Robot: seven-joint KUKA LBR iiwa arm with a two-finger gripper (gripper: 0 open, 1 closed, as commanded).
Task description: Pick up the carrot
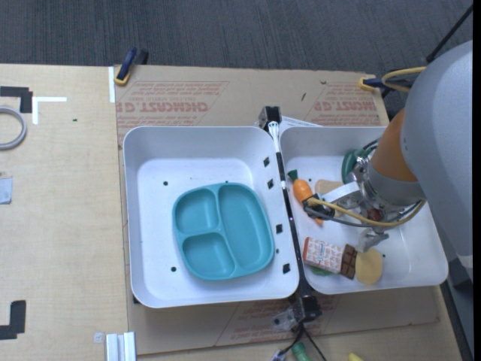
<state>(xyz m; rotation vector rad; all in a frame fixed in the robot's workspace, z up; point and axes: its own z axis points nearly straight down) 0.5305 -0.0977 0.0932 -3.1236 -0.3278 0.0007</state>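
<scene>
Finger spacing impossible to tell, gripper [370, 228] low in right bin [421, 273], near orange carrot [303, 192] lying by that bin's left wall; risk: closure landing off-target, wall blocking a finger, carrot rolling away ungrasped.

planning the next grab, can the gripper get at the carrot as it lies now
Probably yes: the carrot lies uncovered in the right bin, with the arm over that bin. Its closeness to the bin's left wall may crowd a grasp.

Orange carrot [302, 190]. Teal divided plate [223, 232]. White bins [150, 164]. Red-and-white box [323, 253], brown bar [348, 261], pale yellow disc [369, 268].
</scene>
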